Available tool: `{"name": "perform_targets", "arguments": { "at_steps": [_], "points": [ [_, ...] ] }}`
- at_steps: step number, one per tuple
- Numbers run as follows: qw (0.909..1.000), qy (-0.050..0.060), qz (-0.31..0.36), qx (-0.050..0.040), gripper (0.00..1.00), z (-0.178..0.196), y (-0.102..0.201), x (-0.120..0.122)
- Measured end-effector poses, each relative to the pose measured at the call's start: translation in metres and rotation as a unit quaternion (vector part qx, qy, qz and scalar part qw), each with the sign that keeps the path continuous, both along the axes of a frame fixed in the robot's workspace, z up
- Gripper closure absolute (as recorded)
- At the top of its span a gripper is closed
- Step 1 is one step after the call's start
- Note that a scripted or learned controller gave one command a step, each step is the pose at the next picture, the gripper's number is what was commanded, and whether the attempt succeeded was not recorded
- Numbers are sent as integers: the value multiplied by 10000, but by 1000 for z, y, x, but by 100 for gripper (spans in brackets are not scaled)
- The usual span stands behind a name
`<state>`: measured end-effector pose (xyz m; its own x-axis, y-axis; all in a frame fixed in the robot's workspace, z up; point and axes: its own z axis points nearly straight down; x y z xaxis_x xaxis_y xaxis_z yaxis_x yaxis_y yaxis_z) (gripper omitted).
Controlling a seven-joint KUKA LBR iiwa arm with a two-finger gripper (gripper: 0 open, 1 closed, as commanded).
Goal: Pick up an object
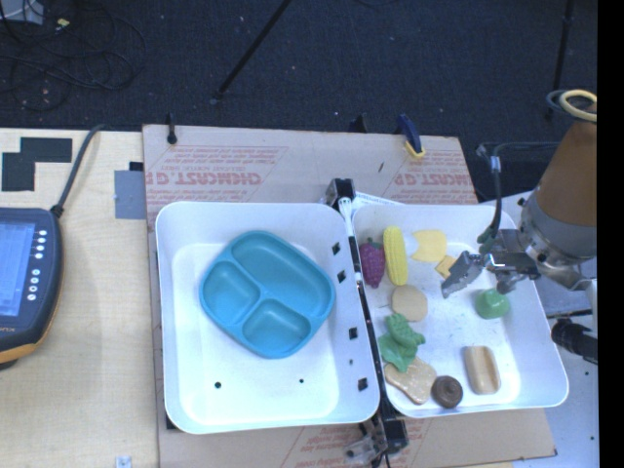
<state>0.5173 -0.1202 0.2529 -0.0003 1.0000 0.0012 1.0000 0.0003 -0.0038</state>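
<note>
My gripper hangs over the right bin, near its right side, and is open with nothing between its fingers. A green round piece lies just below it, close to the right finger. A small yellow piece sits just left of the left finger. Further left lie a yellow corn cob, a purple berry, a yellow wedge and a tan round piece.
The front of the right bin holds a green leafy toy, a tan cracker, a brown donut and a bread roll. A blue divided plate lies in the left bin. A tablet rests at far left.
</note>
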Motion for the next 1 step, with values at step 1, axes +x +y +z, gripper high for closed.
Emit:
{"name": "perform_targets", "arguments": {
  "at_steps": [1],
  "points": [
    [10000,58,5,17,0,-124,23,7]
  ]
}}
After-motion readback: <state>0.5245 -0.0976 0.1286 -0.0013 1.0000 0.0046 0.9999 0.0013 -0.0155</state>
